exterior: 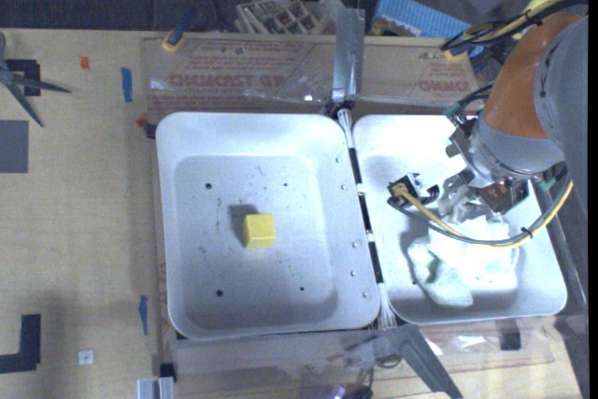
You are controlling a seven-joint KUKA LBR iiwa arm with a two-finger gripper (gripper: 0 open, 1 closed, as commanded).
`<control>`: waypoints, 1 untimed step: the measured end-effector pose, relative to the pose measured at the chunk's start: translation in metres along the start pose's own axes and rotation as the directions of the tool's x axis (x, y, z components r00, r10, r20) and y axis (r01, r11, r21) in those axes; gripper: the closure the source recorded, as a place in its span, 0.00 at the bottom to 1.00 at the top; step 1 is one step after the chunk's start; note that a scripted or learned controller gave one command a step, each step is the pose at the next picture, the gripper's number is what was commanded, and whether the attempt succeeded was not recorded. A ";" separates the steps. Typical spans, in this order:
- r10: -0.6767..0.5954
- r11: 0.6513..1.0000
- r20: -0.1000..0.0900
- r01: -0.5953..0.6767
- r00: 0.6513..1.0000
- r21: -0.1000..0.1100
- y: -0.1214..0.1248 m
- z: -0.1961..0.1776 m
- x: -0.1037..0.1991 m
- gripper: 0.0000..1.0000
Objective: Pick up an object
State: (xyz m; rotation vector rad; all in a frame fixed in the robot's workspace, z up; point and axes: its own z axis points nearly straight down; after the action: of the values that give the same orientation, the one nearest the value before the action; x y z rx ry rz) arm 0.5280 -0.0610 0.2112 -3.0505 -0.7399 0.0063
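Pale crumpled cloth (447, 271) lies unlifted in right bin (551, 294), gripper (472, 201) just above; grip state unreadable; pick pending.

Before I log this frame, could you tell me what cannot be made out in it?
1. Gripper, camera view: wrist and cables cover it, so its state is unreadable.
2. Pale object in the right bin: blurred, its identity unclear.
3. Arm: cut off by the right edge.
4. Yellow block in the left bin: clear.
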 end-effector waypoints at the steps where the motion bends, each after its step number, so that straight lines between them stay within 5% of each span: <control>1: 0.257 0.967 -0.002 -0.257 0.967 -0.002 -0.028 -0.054 -0.016 1.00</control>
State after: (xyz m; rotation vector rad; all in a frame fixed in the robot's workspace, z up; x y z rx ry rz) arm 0.5015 -0.0438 0.2649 -3.1225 -0.3394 0.0039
